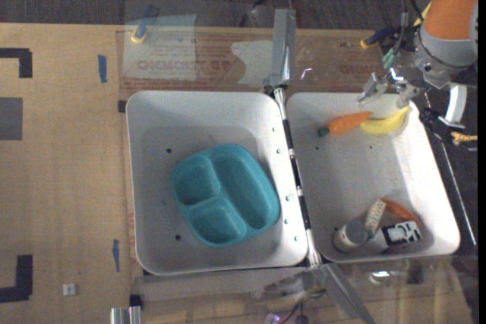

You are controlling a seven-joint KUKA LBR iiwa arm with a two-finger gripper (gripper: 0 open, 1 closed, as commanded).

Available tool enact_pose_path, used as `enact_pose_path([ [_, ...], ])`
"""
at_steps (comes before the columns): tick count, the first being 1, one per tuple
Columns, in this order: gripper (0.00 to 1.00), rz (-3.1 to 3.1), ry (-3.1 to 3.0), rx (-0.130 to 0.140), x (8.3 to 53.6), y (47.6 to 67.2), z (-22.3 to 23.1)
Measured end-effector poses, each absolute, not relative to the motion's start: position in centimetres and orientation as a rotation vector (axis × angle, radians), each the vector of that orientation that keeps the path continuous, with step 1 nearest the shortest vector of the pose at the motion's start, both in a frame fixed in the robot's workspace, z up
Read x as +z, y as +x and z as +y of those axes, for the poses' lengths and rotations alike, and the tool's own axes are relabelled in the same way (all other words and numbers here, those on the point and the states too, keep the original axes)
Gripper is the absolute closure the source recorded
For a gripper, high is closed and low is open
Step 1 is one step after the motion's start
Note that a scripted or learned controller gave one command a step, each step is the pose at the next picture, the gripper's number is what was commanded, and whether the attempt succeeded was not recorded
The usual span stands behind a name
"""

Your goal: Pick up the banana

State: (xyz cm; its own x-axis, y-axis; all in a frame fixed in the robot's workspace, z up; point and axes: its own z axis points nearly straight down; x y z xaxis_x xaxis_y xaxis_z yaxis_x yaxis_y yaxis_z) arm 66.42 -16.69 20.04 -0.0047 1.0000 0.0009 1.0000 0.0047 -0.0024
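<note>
Counter (61, 186) carried two white bins side by side. Left bin (152, 117) held a teal divided tray (225, 194) near its centre, three compartments visible.

Right bin (357, 171): banana (386, 122) lay at about 1 o'clock in the bin, close to the far rim, long axis roughly level in the camera view. An orange carrot (346, 124) lay just beside it on the 9 o'clock side, the carrot's tip touching or overlapping the banana's end; could not tell which. At 5 o'clock in the same bin, a cluster: a grey can-like cylinder (350, 235), a small black-and-white box (400, 234), and an orange-and-cream item (389, 212) resting against them.

Arm entered from 3 o'clock, orange band at the upper right corner. Gripper (390, 88) sat over the far rim of the right bin, directly at 12 o'clock of the banana and near it. Fingers appeared spread apart, nothing between them; banana not gripped and resting on the bin floor.
</note>
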Motion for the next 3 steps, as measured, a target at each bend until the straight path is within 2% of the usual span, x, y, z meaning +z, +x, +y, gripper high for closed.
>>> enact_pose_path([
  [1,0.00,-2.212,-2.246,-0.007,10.2,67.0,-19.3],
  [2,0.00,-1.905,-2.491,-0.025,9.0,57.2,-20.9],
  [3,0.00,-1.879,-2.521,-0.018,8.9,53.9,-20.4],
])
